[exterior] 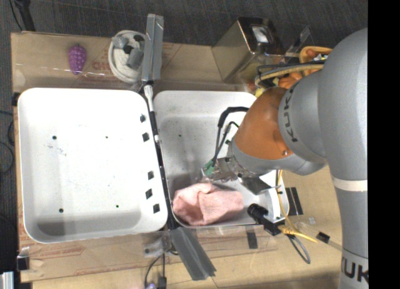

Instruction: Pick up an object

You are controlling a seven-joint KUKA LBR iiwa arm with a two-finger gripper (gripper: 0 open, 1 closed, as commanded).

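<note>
A crumpled pink cloth (206, 204) lies against the near wall of the right bin (187, 109). The arm's orange band (265, 132) and wrist hang over the right half of that bin. The gripper (215, 172) points down just above the cloth's upper edge, with a small green part showing at its tip. The wrist hides the fingers, so whether they touch the cloth is unclear.
The left bin (81, 162) sits beside the right one, split by a grey divider bar (153, 128). Behind the bins on the bench are a purple object (77, 58), a white roll (127, 55) and a tan box (250, 44). Cables trail at the front right (294, 234).
</note>
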